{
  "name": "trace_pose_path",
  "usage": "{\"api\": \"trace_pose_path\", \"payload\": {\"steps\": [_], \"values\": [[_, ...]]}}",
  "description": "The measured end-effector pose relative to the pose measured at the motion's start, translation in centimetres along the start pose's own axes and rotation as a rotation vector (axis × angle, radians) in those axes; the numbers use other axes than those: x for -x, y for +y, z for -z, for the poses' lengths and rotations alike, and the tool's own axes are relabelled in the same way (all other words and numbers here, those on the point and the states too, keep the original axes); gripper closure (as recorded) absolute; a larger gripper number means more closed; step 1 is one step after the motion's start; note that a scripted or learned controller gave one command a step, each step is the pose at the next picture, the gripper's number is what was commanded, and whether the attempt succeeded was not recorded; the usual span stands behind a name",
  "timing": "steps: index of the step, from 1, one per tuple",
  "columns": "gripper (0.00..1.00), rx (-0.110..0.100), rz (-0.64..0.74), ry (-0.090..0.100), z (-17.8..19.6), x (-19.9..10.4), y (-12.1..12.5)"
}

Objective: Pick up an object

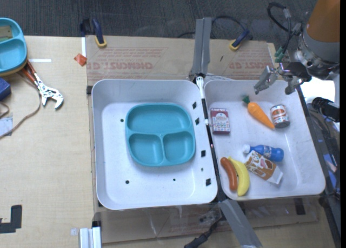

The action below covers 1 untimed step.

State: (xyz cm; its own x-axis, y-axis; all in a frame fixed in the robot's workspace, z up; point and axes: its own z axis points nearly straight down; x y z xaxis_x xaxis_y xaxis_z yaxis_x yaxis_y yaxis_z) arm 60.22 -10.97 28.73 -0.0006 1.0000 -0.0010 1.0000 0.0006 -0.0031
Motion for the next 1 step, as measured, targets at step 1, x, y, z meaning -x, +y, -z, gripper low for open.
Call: {"api": "trace_pose_path", "payload": {"steps": [1], "values": [[0.00, 0.003, -0.039, 0.000, -18.36, 1.63, 3.60]]}}
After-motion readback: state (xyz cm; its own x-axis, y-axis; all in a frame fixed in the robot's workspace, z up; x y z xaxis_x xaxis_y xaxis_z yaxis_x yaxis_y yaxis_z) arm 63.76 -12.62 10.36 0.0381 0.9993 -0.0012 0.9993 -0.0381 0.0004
